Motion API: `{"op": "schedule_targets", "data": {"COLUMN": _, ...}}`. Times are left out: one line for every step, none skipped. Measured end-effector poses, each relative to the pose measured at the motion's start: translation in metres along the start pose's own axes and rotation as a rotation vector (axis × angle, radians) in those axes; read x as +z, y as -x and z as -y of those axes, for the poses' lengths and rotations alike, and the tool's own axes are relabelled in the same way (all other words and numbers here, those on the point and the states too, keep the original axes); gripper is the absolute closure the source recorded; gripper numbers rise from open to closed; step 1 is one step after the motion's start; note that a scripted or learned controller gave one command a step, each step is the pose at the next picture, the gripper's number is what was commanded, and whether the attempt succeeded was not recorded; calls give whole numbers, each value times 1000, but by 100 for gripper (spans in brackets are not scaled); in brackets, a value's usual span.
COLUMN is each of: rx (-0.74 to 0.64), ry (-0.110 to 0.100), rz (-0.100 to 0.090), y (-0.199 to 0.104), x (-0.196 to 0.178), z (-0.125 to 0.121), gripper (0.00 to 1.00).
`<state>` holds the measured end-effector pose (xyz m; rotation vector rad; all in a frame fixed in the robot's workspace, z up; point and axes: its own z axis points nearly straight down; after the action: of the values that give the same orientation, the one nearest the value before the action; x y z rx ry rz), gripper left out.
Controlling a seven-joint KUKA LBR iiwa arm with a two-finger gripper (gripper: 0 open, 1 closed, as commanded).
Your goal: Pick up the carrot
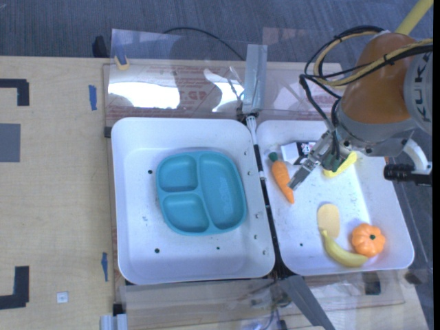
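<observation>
bright, even light from overhead. strong white glare flares on the clear plastic sheet (172, 88) behind the bins. the white bins (130, 143) look nearly washed out, shadows soft and short. fine detail is a little soft throughout.

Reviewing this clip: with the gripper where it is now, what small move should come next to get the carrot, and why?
Probably a short shift toward the camera view's left, then down. The gripper sits at the right side of the carrot in the right bin, beside it rather than straddling it, so nothing looks held yet.
</observation>
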<state>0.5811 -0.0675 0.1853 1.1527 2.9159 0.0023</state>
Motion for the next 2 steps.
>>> {"op": "schedule_targets", "data": {"rx": -30, "ry": -3, "rz": -6, "y": -51, "x": 0, "z": 41, "gripper": 0}}
{"op": "schedule_targets", "data": {"rx": -402, "ry": 2, "rz": 2, "y": 28, "x": 71, "z": 12, "gripper": 0}}
